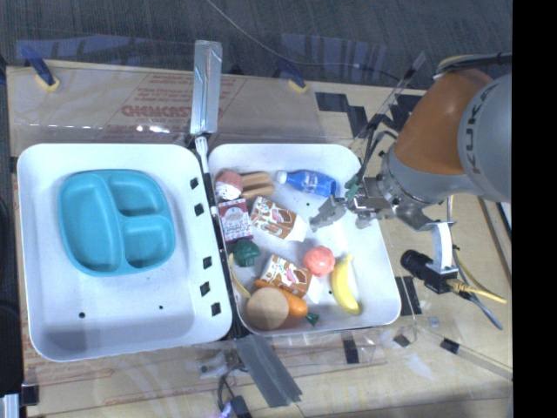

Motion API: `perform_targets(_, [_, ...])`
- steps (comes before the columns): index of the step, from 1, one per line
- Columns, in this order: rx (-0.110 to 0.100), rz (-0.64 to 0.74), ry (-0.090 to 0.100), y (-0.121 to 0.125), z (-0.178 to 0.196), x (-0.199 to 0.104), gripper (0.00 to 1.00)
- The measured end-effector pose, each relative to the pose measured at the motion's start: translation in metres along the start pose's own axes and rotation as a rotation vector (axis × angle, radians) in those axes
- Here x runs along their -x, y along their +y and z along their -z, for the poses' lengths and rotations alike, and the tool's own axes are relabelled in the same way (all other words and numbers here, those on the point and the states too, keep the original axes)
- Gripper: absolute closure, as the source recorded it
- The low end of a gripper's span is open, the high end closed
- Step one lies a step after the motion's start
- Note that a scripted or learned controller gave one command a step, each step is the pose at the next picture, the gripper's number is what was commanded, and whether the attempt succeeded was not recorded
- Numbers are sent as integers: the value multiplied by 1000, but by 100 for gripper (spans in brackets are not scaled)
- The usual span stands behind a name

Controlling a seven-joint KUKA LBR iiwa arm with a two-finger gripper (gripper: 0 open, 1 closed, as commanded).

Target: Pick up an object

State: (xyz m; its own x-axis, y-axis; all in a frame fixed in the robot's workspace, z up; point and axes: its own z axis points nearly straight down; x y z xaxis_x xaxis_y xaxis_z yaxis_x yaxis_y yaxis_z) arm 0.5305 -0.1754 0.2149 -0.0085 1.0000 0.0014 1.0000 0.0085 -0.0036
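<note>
My pincer (335,209) is hovering over the upper middle of the right bin (376,268), fingers parted and nothing between them. No target is set, so I'm weighing what's closest.

Blue water bottle (309,182) is lying on its side just beside the fingertips, near the bin's back wall. Probably light, hard plastic, round and slick, so I'd be closing across the middle of the body, square to its long axis, or it's likely rolling out.

Brown snack carton (273,220) is lying flat just left of the pincer, overlapping a red-and-white pack (235,224). Stiff card I'd guess, light — taking it across the narrow width, but flat faces give little edge to bite.

Pink ball (319,259) and banana (345,286) are sitting lower in the bin, touching or nearly. Both look like toy plastic — smooth, light. The banana's mid-curve is the better hold.

Bread roll (267,307) and orange piece (296,306) are crowding the front corner — too tight.

Left bin is holding a blue tray (117,220); I'm ignoring it.
</note>
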Motion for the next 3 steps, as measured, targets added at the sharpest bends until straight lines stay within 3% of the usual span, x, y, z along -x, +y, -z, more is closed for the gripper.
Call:
perform_targets(1, [26,139,-5,-31,-102,-32,0])
perform_targets(2, [30,-137,2,-35,-108,-38,0])
perform_targets(3, [45,-129,5,-29,-93,-41,100])
